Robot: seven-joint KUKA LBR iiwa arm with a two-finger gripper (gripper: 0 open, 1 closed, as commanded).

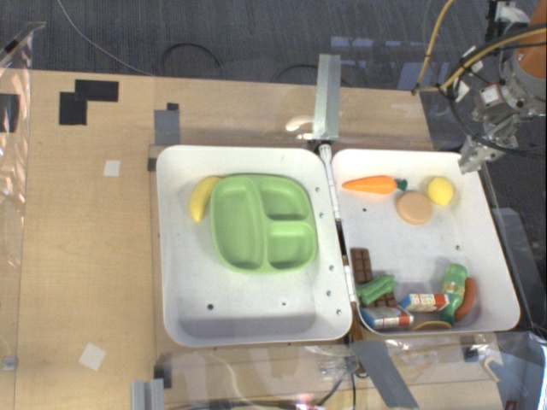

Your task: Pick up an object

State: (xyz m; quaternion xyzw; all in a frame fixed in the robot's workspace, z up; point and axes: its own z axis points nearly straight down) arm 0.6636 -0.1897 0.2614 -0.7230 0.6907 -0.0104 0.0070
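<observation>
while the tool [476,154] hangs above the right bin's [479,229] far right corner, finger state unreadable, carrot [369,184], lemon [440,191] and tan disc [415,208] lie near.

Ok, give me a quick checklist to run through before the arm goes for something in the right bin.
1. Pincer above the right bin, at its far right corner: ok.
2. Pincer carrying nothing visible: ok.
3. Finger opening: cannot tell.
4. Carrot, lemon and tan disc lie apart from the pile: ok.
5. Near-edge pile free of overlap: not ok, items crowd together.
6. Green tray and banana in the left bin, out of the way: ok.
</observation>
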